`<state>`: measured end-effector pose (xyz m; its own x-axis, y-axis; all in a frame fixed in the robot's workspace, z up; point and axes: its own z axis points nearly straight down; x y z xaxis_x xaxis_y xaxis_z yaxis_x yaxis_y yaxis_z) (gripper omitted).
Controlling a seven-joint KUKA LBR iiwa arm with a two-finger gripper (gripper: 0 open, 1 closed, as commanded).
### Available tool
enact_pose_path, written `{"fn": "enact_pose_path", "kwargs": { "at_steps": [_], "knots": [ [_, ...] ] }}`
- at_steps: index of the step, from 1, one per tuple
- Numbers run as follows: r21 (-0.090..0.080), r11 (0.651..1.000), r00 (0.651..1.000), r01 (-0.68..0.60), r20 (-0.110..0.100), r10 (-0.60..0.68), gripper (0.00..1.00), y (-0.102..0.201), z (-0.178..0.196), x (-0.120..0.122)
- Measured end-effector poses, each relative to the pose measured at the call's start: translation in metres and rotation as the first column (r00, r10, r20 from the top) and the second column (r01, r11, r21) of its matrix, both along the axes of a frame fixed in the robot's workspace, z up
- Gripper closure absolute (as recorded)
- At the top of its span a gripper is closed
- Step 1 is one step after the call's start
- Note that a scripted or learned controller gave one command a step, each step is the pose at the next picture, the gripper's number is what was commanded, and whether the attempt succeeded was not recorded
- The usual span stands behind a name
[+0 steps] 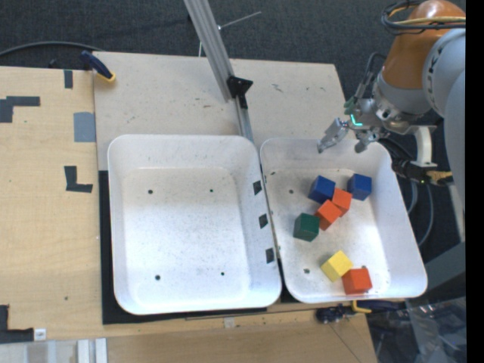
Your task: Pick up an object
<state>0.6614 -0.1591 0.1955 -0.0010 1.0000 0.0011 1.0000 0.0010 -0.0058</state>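
Honestly, the fingers [344, 135] look spread and empty over the right bin [401, 233] back rim; blocks [333, 203] sit tightly clustered below, so closing might just nudge neighbours apart.

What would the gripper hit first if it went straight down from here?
Likely bare floor of the right bin near its far edge. The gripper hangs open, above and apart from the blocks; the blue block sits nearest. Depth is unclear.
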Motion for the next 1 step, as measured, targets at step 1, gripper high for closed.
{"fn": "enact_pose_path", "kwargs": {
  "at_steps": [1],
  "knots": [
    [-0.002,1.000,1.000,-0.001,0.004,0.001,0.00,-0.0001,0.0031,0.0010]
  ]
}}
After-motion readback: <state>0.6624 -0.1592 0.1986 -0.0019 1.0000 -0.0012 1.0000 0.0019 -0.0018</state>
